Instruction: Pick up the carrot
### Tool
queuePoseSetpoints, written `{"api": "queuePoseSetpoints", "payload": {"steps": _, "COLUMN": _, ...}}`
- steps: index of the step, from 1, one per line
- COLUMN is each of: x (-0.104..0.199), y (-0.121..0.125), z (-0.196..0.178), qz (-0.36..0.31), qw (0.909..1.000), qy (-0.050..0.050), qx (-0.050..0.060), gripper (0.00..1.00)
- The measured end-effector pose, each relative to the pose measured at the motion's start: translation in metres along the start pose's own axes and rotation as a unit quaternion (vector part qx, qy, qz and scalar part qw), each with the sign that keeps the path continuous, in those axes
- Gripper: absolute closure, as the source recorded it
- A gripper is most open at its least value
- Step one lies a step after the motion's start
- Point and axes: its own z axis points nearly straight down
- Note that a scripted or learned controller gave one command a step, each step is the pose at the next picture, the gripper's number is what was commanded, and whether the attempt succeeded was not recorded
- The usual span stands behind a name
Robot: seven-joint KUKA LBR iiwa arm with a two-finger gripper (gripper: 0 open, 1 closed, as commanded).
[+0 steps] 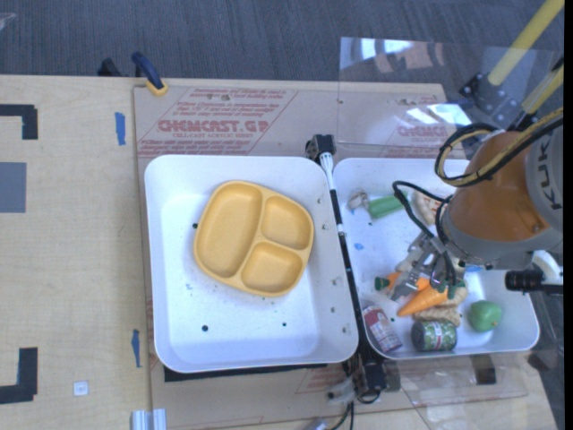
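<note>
Writing: the brown cardboard sheet under the bins carries red print, "CHEMCAST GP" in large letters at the left with smaller lines above and below too fine to read; a second copy of the print near the upper right is partly covered and washed out by a clear plastic sheet. The labels on the two cans are too small to read.

Left bin: holds a yellow three-compartment plate, sitting toward the upper middle.

Right bin: clutter. Green cylindrical item at upper left; small can with a red-and-white label lying at the lower left; can with a dark green label along the lower edge; green round fruit-like piece at lower right.

Carrot: orange, lying roughly level with its narrow tip toward the left, in the lower middle of the right bin, just above the dark green can.

Gripper: directly above the carrot, at or touching its upper side; the arm's orange band looms over it. Cannot tell how far open the claw is, or whether it has hold of anything.
</note>
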Motion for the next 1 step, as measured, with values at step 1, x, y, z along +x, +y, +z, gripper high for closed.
{"api": "queuePoseSetpoints", "payload": {"steps": 1, "x": 0.0067, "y": -0.0033, "z": -0.0323, "qz": 0.078, "qw": 0.9969, "qy": 0.01, "qx": 0.004, "gripper": 1.0}}
